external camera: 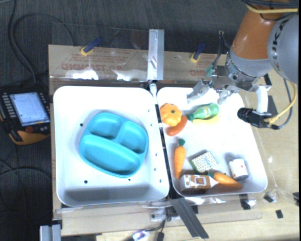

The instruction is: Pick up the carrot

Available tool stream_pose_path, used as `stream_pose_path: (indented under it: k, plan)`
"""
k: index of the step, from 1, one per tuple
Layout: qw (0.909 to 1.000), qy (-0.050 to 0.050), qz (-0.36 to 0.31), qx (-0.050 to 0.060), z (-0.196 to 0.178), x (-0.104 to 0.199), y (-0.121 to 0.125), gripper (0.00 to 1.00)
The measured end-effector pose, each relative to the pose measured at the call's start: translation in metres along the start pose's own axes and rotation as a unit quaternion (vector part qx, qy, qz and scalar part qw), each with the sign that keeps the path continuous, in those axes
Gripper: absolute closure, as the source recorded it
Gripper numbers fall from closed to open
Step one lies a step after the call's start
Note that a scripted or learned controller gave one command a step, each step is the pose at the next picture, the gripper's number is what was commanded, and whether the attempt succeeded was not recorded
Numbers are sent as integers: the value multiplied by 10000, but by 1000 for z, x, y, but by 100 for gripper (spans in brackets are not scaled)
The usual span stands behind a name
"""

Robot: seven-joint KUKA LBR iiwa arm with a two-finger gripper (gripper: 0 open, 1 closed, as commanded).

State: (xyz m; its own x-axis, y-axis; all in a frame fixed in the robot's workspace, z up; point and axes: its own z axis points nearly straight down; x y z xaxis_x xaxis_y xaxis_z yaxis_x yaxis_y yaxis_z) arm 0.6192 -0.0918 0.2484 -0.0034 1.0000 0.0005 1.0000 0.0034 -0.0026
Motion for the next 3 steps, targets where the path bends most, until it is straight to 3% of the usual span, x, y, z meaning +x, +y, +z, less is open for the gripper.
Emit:
stream_pose_path:
  k: [1, 3]
  plan:
    - [9993, 1, -375, 8, 66, 39, -59, 0]
    - [9984, 0, -568, 9, 66, 54, -135, 0]
